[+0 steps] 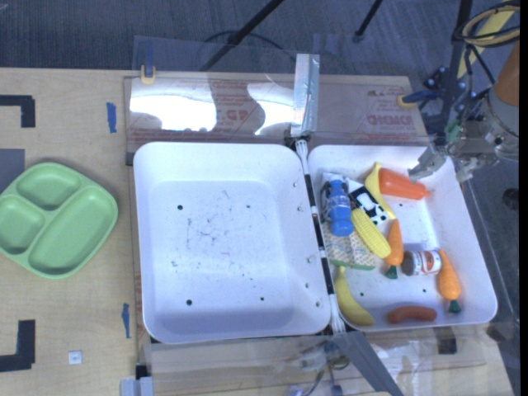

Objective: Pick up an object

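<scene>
lying nearest in the right bin (476, 246) are a sausage (411, 313) and banana (353, 302); further back a carrot (448, 281), small bottle (421, 262), corn cob (370, 230) and blue bottle (337, 207). the gripper (450, 160) hovers over the far right rim, its grip impossible to tell; the left bin (157, 221) sits alongside.

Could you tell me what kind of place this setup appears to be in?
Most likely a robotics lab test bench: two white bins sit side by side on a wooden bench, toy food fills the right one, and tripod legs stand behind.
</scene>
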Robot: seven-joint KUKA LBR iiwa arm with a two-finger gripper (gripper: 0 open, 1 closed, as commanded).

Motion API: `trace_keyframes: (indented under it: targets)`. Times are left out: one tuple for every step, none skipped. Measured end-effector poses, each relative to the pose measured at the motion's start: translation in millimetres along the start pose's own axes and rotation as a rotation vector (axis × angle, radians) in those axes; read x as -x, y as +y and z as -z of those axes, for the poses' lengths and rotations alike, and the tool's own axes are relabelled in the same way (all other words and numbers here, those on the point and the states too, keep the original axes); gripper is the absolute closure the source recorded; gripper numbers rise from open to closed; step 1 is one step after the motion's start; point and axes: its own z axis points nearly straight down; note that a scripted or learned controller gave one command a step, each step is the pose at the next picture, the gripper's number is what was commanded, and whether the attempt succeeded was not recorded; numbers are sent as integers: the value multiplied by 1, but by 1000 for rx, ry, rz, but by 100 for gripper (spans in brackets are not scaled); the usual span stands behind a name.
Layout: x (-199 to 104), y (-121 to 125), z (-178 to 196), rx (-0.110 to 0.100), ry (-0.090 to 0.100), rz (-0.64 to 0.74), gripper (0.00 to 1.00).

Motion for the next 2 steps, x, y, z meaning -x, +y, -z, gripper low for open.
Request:
trace_keyframes:
  targets:
    - [-1, -20, -116, 0, 0, 183, 0]
    - [-20, -53, -161, 5, -1, 350, 0]
